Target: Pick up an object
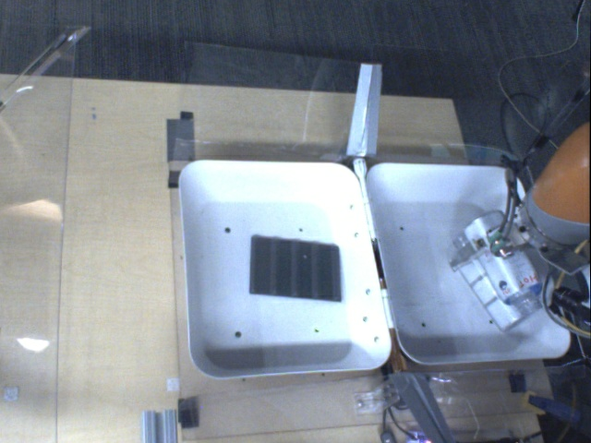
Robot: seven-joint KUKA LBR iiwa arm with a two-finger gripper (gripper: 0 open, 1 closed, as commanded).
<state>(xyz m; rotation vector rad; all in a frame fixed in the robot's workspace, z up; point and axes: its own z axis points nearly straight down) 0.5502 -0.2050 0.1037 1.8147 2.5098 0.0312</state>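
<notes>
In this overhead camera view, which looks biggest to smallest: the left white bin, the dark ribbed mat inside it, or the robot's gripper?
1. left white bin
2. dark ribbed mat
3. gripper, though it sits nearer the camera, so its true size is unsure.

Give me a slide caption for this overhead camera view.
Gripper low in the right bin; dark ridged pad lies in the left bin.

Two shallow white plastic bins, smooth with a faint sheen: left bin (212, 247), right bin (416, 210). Dark ribbed matt rectangular pad (295, 268) lies at the left bin's centre, looks like rubber or foam. Light wood-grain bench top (102, 247), matt, with a clear glossy sheet over its 9 o'clock side catching glare. Brushed grey metal bar (366, 109) at 12 o'clock between the bins. Whitish translucent plastic gripper (494, 275) in the right bin; glossy orange arm band (563, 187) at 3 o'clock. Dark woven carpet floor (277, 17), rough.
</notes>
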